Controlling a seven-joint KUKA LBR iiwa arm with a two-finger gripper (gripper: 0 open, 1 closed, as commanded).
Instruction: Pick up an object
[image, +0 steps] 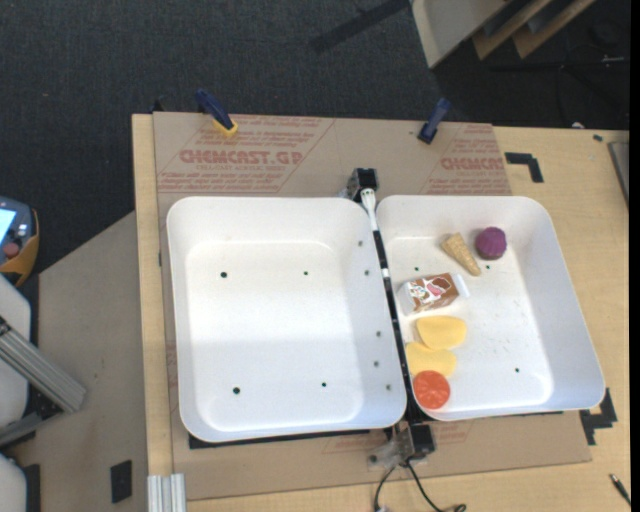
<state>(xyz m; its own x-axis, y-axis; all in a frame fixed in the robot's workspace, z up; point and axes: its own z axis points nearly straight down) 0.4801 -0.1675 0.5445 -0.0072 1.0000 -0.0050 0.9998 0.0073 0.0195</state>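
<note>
The right bin (560, 330) holds several small objects along its left side. A purple ball (490, 242) lies near the back, with a tan cone (460, 253) just left of it. A brown and white packet (432, 292) rests below them. Two yellow pieces (441, 331) (430, 360) overlap further forward, and a red disc (431, 390) lies at the front left corner.
The left bin (200, 300) sits beside the right one on a cardboard sheet (250, 150). Two blue clamps (216, 112) (434, 120) hold the sheet's back edge. A black clip (364, 184) joins the bins at the back, and another clip (415, 438) sits at the front.
</note>
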